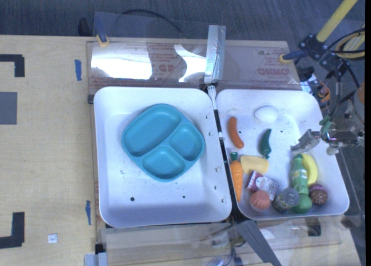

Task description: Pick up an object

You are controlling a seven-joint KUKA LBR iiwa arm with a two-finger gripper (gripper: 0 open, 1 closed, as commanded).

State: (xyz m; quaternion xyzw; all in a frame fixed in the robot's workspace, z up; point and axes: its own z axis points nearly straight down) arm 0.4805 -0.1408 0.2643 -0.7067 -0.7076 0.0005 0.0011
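- Gripper [305,141] at 3 o'clock side of right bin [290,99], low over its right part; finger spread cannot be told
- Just below gripper: green bottle [299,173] beside banana [311,168]
- Carrot [236,179], sausage [235,132], green pepper [265,142], white egg [266,113] lie in same bin
- Left bin [110,189] holds blue divided plate [163,141]

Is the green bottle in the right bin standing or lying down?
Lying down: the green bottle rests lengthwise on the right bin floor, beside the banana.
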